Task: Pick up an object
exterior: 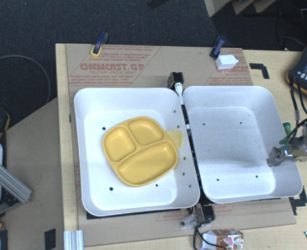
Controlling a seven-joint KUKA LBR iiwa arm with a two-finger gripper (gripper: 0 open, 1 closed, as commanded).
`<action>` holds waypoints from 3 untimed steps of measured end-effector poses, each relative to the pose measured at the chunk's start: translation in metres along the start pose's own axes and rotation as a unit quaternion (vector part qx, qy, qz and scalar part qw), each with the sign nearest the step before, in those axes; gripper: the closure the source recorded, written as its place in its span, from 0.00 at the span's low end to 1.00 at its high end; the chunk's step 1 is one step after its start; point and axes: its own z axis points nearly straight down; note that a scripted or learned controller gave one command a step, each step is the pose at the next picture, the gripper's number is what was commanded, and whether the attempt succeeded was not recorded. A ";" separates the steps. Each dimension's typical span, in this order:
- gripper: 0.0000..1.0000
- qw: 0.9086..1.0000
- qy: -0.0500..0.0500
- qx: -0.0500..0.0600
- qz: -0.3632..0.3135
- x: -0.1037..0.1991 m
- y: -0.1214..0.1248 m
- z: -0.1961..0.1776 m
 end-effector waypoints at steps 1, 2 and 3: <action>1.00 1.000 -0.002 -0.008 -0.002 0.002 0.008 0.065; 1.00 1.000 -0.003 -0.009 -0.003 0.000 0.008 0.064; 1.00 1.000 -0.003 -0.009 -0.003 0.000 0.008 0.064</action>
